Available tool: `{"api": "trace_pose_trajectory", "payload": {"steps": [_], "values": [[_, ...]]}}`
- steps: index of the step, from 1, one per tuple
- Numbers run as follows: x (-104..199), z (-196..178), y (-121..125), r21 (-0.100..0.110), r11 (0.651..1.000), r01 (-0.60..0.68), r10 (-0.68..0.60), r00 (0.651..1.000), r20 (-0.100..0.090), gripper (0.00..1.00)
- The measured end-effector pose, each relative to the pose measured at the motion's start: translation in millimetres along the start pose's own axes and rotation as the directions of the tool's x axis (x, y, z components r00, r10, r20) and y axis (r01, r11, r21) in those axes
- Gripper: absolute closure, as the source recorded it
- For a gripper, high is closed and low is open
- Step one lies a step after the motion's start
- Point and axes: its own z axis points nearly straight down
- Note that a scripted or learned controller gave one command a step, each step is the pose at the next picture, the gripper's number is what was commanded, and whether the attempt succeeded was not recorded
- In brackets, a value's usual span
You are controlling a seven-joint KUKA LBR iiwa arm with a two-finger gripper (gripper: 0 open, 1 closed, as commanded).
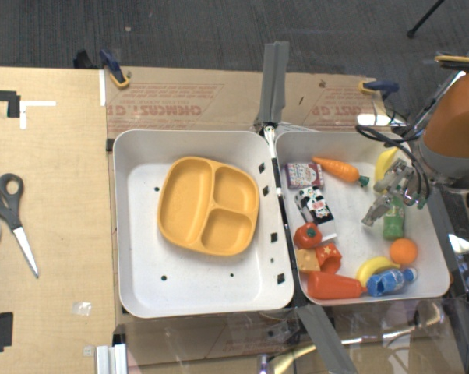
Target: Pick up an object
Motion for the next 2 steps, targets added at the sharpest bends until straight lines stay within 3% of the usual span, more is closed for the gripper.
{"api": "trace_pose_trajectory", "payload": {"steps": [1, 2], "values": [[-1.4, -10.4, 0.5, 0.0, 1.0, 0.003, -0.003, 1.0, 0.006, 1.0], [-1.3, -10.3, 0.6, 0.0, 1.0, 0.003, -0.003, 1.0, 0.006, 0.0]]}}
